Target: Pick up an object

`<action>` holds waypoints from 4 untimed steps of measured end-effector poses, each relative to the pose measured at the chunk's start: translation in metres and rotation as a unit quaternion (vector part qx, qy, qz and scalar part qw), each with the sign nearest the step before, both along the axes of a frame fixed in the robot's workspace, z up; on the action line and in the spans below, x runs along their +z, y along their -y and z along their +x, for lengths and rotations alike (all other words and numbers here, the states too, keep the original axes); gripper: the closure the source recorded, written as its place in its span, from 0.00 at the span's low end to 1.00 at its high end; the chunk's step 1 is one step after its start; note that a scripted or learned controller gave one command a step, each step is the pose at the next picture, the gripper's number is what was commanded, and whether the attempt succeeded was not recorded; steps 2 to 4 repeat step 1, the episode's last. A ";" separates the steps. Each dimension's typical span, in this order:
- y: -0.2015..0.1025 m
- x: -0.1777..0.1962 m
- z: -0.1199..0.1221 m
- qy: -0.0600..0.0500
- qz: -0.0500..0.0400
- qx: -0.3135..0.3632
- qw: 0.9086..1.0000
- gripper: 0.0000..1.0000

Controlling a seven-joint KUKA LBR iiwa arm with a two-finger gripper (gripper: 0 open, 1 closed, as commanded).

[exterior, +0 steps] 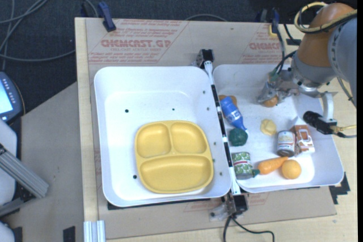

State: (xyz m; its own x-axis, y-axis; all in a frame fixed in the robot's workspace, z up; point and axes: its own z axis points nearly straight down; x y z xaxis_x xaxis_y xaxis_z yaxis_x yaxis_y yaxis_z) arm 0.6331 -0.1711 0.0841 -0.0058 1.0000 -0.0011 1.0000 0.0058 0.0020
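Small tan object (270, 101), right bin's (323, 178) far end

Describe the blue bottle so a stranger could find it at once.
Start at the right-hand white bin, the one crowded with small items, and go to its left wall beside the divider. The blue bottle lies on its side there, white cap pointing up-left, just above a dark green lump. It is the only blue thing in either bin.
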 end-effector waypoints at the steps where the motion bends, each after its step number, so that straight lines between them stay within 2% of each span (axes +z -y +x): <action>1: -0.099 0.107 0.005 0.004 0.001 0.002 1.000 1.00; 4: -0.099 0.107 0.005 0.004 0.001 0.002 1.000 1.00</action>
